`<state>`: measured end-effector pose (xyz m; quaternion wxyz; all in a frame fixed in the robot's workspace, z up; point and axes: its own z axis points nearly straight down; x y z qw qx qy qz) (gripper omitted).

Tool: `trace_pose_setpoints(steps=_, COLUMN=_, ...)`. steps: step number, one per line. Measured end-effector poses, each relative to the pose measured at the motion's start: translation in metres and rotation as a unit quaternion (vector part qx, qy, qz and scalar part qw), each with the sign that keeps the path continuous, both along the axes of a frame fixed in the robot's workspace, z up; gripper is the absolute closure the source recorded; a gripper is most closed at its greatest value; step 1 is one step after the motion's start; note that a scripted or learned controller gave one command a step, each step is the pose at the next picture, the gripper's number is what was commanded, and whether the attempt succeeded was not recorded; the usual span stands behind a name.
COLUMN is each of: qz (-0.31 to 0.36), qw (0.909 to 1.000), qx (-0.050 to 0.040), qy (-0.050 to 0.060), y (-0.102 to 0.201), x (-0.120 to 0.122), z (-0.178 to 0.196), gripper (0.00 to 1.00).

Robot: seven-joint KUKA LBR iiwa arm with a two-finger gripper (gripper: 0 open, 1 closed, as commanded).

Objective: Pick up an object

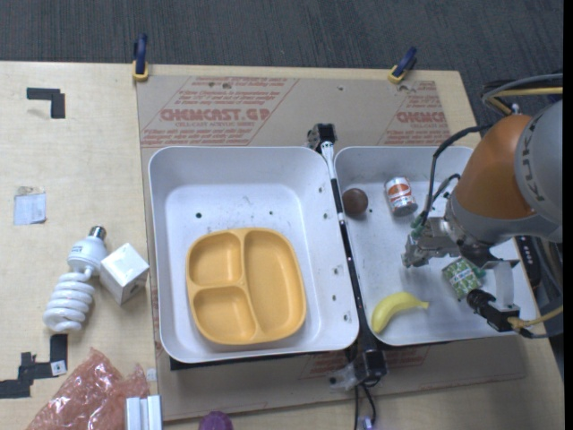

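Readable writing: the brown board (224, 106) under the bins carries red print, "CHEMCAST" with further letters cut off, repeated and partly hidden behind the right bin; smaller lines beneath are too fine to read.
Can label: the small cylindrical can with a red and white label (400, 195) lies in the right white bin (376, 164); its wording is too small to make out.
Green packet: a small green and white patterned packet (462, 278) lies just beside the gripper, printing unreadable.
Arm pose: the grey arm with its orange band (501, 173) reaches in from the right and bends down over the right bin.
Gripper: the two-finger gripper (419, 251) sits low over the bin floor, between the can and the yellow banana (397, 310); whether its fingers are parted or closed cannot be told, and nothing is seen between them.
Other right-bin item: a dark brown round object (355, 202) near the left wall.
Left bin: the left white bin (170, 177) holds a yellow three-compartment plastic plate (244, 286).
Beside the bins: a white spiral light bulb (73, 287) touching a small white cube (124, 272).
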<state>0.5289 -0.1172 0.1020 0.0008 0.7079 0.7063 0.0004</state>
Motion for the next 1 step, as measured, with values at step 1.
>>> trace_pose_setpoints(steps=1, qz=0.001, qw=1.0000, qx=-0.0003, qy=0.000, y=-0.0601, x=0.0145, z=0.0043, gripper=1.00)
